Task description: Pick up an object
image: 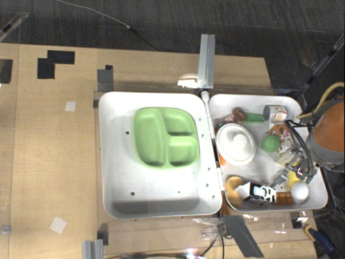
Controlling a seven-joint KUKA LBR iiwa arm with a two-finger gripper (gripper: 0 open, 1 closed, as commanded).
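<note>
The claw [294, 163] sits low over the right edge of the right bin [253, 102], among a clutter of small things, and whether it is apart or together I cannot tell. The nearest candidates lie just beside it: a white ball [299, 191] toward the near rim and a green ball [271, 143] to its left. The white bowl [235, 142] is farther left, while the green tray [164, 136] lies well apart in the left bin [116, 161].

bench [48, 166]: tan wood | on it: left white bin [116, 198], right white bin [253, 102], side by side, touching
</note>
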